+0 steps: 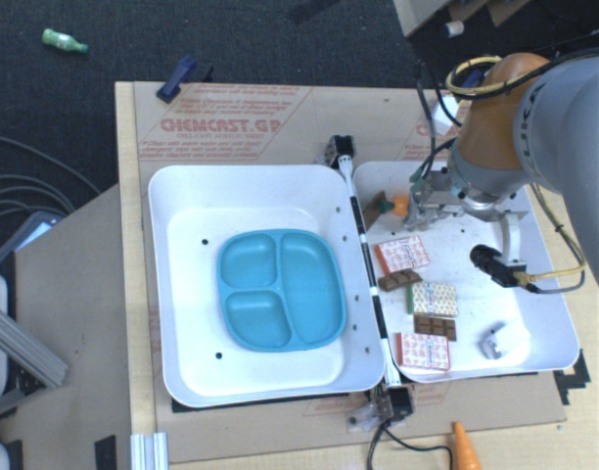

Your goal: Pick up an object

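Note:
My gripper [429, 207] hangs low over the far part of the right bin [549, 302], under the grey arm with its orange band. Just to its left lie a small orange piece [401, 205] and a small brown-and-green piece [379, 205]. Nearer the front sit a red-and-white checked packet [402, 254], a brown bar [398, 280], a green-tinted checked packet [435, 299], a second brown bar [436, 326] and another red checked packet [423, 352]. A small silvery object [492, 343] rests at the front right of the bin.
The left bin [177, 262] holds a blue divided plate [280, 289]. A black clip [340, 149] sits at the far end of the seam between the bins. Both bins stand on a brown board [231, 116].

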`<action>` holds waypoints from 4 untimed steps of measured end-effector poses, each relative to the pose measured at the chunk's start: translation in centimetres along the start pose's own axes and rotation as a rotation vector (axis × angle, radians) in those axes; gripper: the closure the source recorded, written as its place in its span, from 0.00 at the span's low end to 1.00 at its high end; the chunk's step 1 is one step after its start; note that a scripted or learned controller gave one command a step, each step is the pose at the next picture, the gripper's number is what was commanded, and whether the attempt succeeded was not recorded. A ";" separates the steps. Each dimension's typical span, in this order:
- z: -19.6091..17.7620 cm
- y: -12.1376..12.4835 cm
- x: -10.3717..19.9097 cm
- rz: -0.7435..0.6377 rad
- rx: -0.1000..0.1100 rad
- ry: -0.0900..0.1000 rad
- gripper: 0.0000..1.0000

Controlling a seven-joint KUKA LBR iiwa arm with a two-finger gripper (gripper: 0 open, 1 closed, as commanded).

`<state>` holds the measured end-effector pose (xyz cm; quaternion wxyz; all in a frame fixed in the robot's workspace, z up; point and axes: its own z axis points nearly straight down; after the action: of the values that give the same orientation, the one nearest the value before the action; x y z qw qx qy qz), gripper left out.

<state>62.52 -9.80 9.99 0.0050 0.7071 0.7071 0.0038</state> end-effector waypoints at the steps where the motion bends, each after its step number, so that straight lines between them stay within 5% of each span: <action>1: 0.0 0.0 0.0 0.000 0.000 0.000 0.00; 2: 1.6 3.7 0.1 0.001 0.022 0.002 0.00; 4: 1.6 3.8 0.3 0.002 0.027 -0.002 0.00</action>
<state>66.34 -9.52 8.39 -0.0037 0.7079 0.7062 -0.0064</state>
